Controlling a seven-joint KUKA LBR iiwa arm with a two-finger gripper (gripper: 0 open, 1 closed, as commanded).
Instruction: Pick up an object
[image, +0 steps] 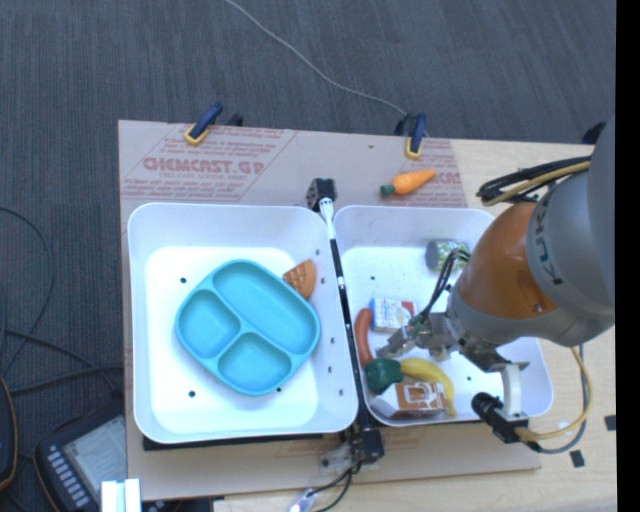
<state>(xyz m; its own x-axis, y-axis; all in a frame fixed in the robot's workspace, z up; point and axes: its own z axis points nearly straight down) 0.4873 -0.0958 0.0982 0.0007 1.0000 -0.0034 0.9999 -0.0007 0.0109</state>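
My gripper (413, 344) is low in the right bin (520, 398), at the end of the grey arm with the orange band. It is open, with nothing visibly held between its fingers. It hangs just over a small white and red box (388, 312) and a yellow banana (428, 373). Close by lie a red sausage (362, 335), a green broccoli piece (381, 375) and a brown packet (417, 399). A grey-green can (446, 252) lies at the bin's back, partly hidden by the arm.
The left bin (150, 290) holds a blue divided plate (247, 326) and a brown bread piece (301, 278) by the divider. A toy carrot (408, 183) lies on the bench behind the right bin. Two clamps (204, 122) (415, 135) grip the board's back edge.
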